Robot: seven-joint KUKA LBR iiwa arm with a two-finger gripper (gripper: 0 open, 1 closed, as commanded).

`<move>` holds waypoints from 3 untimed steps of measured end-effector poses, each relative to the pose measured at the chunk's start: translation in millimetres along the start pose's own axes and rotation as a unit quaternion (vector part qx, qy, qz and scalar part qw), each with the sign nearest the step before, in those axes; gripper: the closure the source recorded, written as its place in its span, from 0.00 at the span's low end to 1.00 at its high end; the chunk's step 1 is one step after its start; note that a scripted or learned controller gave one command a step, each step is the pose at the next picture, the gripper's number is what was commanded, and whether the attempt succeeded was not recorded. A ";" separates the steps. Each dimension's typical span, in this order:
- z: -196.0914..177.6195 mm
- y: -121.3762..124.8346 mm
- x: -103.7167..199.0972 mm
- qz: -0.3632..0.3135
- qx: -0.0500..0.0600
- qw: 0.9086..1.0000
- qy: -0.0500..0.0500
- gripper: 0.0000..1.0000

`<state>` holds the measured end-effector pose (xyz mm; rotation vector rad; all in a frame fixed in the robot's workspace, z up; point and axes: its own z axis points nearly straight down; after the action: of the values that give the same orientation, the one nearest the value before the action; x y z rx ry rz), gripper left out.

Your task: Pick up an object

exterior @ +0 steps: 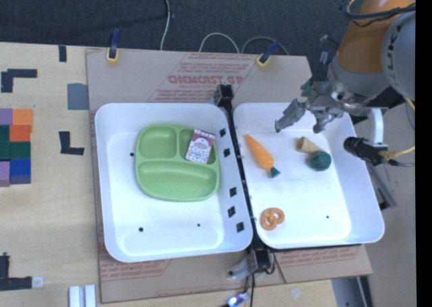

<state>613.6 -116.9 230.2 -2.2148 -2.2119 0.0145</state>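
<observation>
My gripper (302, 121) hangs over the back of the right bin (351, 225), fingers spread apart and nothing between them. Below it, in the right bin, lie an orange carrot (259, 152) with a green tip, a small tan cone (307, 144), a dark green ball (319, 160) and a pretzel (272, 218) near the front. The carrot lies left and in front of the gripper; the cone and ball lie just in front of it. In the left bin (121, 231) a green divided plate (177, 162) carries a small pink and white packet (199, 146).
A black divider (233, 177) runs between the two bins. Cables loop behind the bins on the cardboard sheet (196, 76). Coloured blocks (16, 147) sit at the far left of the bench. A black fitting (361, 148) on the arm juts over the right bin's right rim.
</observation>
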 end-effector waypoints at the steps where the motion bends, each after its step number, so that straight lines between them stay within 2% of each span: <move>1: -7.6 2.4 0.4 -0.002 -0.006 1.000 -0.001 0.00; 3: 115.0 -4.4 10.3 -0.002 -0.004 1.000 -0.001 0.00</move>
<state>607.6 -106.5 115.3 -2.2162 -2.2201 0.0068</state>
